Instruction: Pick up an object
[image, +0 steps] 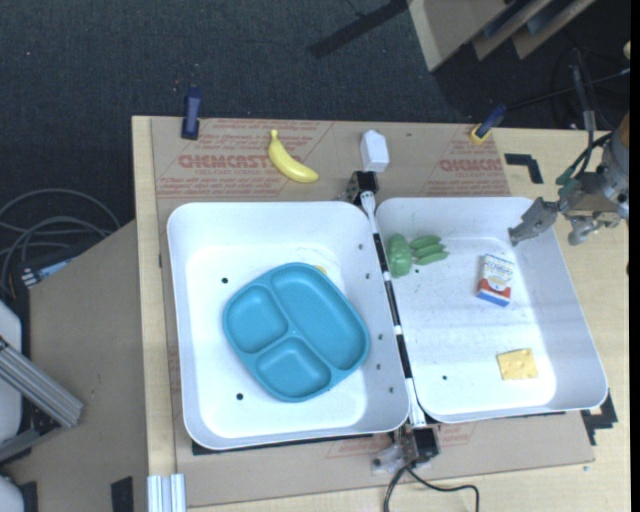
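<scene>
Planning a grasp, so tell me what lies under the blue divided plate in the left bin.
The blue three-compartment plastic plate rests on the left white bin floor. A small yellowish edge peeks out at its far rim; whatever else it covers is hidden.

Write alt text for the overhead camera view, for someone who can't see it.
A robot gripper hovers at the upper right edge of the right bin, which holds a green toy, a small carton and a yellow cheese piece. The left bin holds a blue divided plate; a banana lies on the bench behind.
</scene>
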